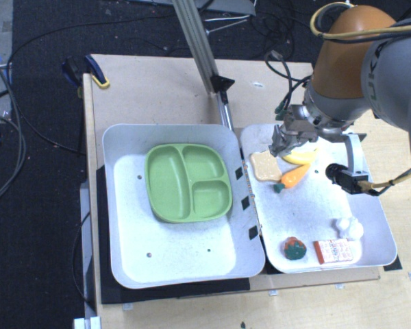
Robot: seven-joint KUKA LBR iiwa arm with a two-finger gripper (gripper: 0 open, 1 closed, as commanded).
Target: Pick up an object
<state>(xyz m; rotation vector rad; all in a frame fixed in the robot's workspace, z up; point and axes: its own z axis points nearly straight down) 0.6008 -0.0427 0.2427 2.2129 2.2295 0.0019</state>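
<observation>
Over the right bin, the gripper is hanging just above the far corner, beside a slice of bread, a carrot and a banana. I cannot tell its opening from where I am standing. A green plate is sitting in the left bin.

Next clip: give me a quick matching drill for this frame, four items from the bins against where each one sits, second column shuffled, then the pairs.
Items:
1. green divided plate
2. toy carrot
3. red and white carton
4. gripper

Places:
A. near right corner of the right bin
B. over the far end of the right bin
C. in the left bin
D. beside the bread slice, right bin

Pairs: 1-C, 2-D, 3-A, 4-B
</observation>
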